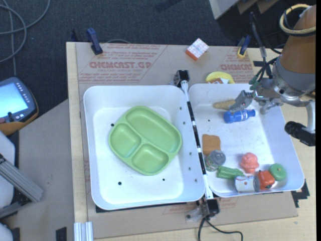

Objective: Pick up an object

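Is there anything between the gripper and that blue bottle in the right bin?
Nothing visible does. The gripper hangs at the far end of the right bin, right beside the blue bottle lying there. A tan piece lies just next to it on the far side, not in between.

At the right edge of the frame, the arm (299, 54) is showing a broad orange-brown band, rounded like a barrel, sitting above a grey collar. A pale yellowish ring is circling its top in the upper right corner. Below the collar, a silver-grey metal wrist block is carrying the grey gripper (244, 100). Thin dark cables are running down beside the wrist, and a black rounded part is sticking out lower right.
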